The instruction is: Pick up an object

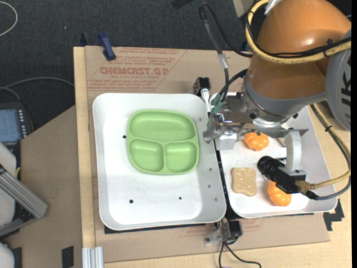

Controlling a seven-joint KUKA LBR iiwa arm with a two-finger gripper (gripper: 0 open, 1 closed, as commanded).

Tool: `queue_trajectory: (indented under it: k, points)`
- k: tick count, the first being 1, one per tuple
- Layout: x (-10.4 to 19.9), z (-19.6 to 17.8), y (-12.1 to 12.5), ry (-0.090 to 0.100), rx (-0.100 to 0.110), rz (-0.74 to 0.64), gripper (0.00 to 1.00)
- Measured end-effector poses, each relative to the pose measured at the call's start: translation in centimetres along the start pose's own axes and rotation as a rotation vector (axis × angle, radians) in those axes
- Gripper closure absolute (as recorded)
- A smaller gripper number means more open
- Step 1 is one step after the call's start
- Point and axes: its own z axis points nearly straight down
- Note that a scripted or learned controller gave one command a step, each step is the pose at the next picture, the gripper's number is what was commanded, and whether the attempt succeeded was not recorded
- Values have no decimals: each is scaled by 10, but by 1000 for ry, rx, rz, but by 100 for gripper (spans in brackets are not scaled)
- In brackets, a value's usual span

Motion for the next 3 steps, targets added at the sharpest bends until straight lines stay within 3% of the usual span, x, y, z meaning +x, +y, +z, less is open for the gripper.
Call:
queue_trajectory:
  k: [1, 2, 3]
  points:
    - [41, -104, 2, 2, -9, 0, 100]
    - [91, -3, 0, -4, 11, 1, 100]
    - [84, 43, 61, -4, 6, 9, 100]
